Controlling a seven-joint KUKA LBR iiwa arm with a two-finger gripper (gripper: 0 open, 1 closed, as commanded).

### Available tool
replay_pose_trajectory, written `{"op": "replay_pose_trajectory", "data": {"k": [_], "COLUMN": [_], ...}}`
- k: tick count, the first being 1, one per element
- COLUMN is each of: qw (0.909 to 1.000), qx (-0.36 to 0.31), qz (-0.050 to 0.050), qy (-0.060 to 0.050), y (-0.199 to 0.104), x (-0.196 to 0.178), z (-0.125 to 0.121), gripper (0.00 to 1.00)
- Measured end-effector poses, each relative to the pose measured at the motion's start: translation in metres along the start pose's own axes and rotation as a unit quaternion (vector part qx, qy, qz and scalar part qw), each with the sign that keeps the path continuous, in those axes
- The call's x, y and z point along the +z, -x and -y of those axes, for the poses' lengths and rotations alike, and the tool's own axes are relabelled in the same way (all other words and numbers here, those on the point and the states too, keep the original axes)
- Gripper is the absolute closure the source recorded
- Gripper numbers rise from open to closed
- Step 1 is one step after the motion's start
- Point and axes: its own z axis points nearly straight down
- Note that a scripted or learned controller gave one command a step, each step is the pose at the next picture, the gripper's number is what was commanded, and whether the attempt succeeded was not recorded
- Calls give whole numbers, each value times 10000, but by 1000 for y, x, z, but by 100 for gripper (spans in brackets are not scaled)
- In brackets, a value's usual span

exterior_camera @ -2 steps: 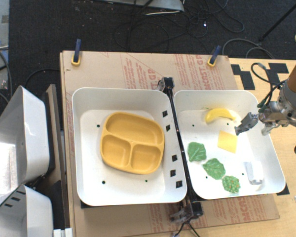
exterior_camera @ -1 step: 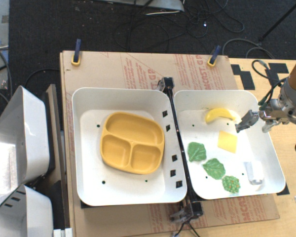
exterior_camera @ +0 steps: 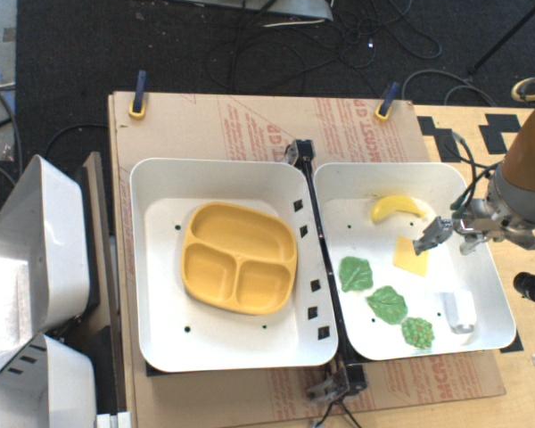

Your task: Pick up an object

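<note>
I'm reading the gripper [exterior_camera: 435,234] as sitting over the right bin [exterior_camera: 481,333], upper half, reaching in from the right edge. One dark finger pokes out toward the left and down. I can't tell how the jaws stand: from this angle the gap isn't resolvable, so no call on wide or narrow. Nothing visibly between them.

Nearest candidate is the yellow wedge [exterior_camera: 411,257], a flat cheese-like piece. It lies just below and slightly left of the finger end, close to touching in the view, but height above it I can't judge. Its long axis runs roughly upper-left to lower-right, short side facing the arm.

Second candidate: the banana [exterior_camera: 399,207], up and left of the jaws, near but clearly apart, curved with its long axis about left-right.

Further off, toward the lower part of the same bin: two green leaf pieces [exterior_camera: 357,274] and [exterior_camera: 388,304], a green knobbly piece [exterior_camera: 417,332], and a pale translucent item [exterior_camera: 459,310] at lower right. All well apart from the jaws.

Left bin [exterior_camera: 152,266] has the yellow divided tray [exterior_camera: 239,258], not in reach of this pose.

My call: the wedge is the target. The move turns on a small shift down-left, then closing across its short axis.
</note>
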Motion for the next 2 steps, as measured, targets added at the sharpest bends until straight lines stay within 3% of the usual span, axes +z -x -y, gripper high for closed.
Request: {"op": "replay_pose_trajectory", "data": {"k": [2], "qw": [10000], "qx": [-3], "qz": [6], "qy": [21], "y": [-8], "x": [98], "z": [6], "gripper": [0]}}
